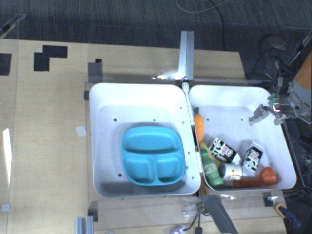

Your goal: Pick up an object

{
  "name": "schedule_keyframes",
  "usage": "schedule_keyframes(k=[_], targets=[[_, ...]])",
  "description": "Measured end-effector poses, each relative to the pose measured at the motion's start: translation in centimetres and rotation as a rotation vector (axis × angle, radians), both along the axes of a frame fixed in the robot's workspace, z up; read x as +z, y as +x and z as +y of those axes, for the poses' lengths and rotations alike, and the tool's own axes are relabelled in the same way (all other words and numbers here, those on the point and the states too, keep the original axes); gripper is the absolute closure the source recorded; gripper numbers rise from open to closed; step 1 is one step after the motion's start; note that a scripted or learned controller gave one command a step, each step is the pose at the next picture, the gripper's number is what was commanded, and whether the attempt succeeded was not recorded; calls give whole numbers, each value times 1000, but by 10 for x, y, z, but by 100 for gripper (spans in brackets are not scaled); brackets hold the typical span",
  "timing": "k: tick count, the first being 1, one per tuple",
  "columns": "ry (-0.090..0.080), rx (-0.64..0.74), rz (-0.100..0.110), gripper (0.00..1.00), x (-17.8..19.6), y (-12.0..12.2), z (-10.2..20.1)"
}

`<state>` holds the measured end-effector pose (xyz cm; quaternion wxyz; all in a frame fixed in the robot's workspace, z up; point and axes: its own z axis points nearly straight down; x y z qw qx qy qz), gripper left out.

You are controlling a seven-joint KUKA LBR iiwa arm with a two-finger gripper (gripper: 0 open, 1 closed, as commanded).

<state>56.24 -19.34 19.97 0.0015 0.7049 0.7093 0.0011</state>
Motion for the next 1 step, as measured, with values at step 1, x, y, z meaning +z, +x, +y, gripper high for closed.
schedule_keyframes(k=[1], targets=[[-1,-8,-3,0,58,24,8]])
